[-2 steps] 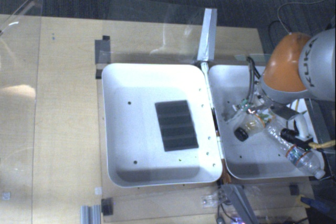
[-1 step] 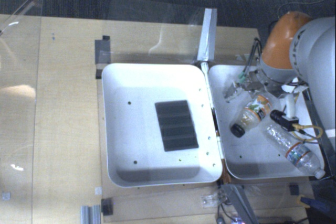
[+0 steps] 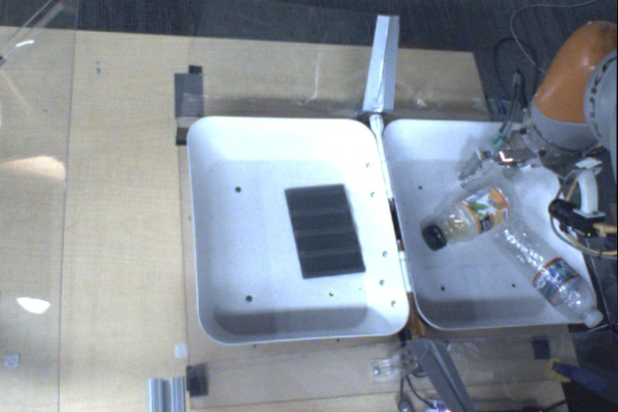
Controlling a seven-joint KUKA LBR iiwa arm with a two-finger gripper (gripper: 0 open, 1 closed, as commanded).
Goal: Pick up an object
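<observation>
Lying in the right bin point(image 3: 425, 294), right of frame centre: a small bottle point(image 3: 468, 217), dark cap pointing lower left, long axis slanting toward upper right. Hanging just up-right of it: claw point(image 3: 504, 152). Cannot tell claw's opening.

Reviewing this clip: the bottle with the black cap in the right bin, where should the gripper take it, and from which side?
Probably across the labelled body of the black-capped bottle, descending from above. It lies on its side, cap toward the left bin, with bare floor either side of its body, so fingers could straddle its width.
</observation>
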